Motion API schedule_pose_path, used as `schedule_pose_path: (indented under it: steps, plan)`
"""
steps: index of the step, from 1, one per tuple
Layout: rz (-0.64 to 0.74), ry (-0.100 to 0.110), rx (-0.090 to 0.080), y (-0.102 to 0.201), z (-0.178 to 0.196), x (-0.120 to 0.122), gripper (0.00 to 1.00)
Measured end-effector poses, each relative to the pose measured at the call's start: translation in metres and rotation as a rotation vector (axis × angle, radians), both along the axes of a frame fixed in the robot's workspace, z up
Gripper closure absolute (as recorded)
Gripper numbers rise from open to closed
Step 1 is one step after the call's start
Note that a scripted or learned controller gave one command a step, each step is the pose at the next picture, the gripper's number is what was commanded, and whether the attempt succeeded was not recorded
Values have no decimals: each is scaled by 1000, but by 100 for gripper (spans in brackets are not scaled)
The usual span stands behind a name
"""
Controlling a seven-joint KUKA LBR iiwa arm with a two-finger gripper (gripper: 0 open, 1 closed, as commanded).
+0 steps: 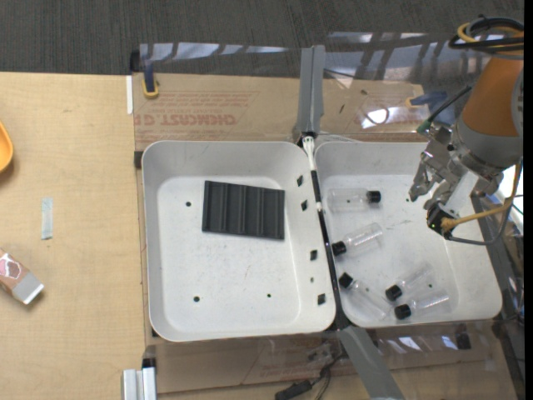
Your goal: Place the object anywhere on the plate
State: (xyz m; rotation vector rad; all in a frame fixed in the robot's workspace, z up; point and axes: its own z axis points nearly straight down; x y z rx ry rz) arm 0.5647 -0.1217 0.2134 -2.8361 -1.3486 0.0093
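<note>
The fingers of the grey two-finger gripper (432,192) are too small and too mixed with cables to read, so I cannot tell if they are open or closed, and nothing shows between them. The gripper hangs above the right part of the right shallow white bin (479,302), under the orange band of the arm (493,98).

In this bin lie several clear plastic vials with black caps. One vial (356,197) is in the upper part of the bin, one (358,240) is near the middle close to the left wall, one (360,292) is near the lower left corner, and two more (412,288) (423,305) lie just beside each other at the bottom.

The dark grey ribbed rectangular plate (243,210) lies flat in the upper middle of the left shallow white bin (158,248), well apart from all the vials
</note>
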Motion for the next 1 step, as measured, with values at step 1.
schedule_pose_path:
  steps: [1]
  plan:
    - [-222,-2,-2,61,40,82,100]
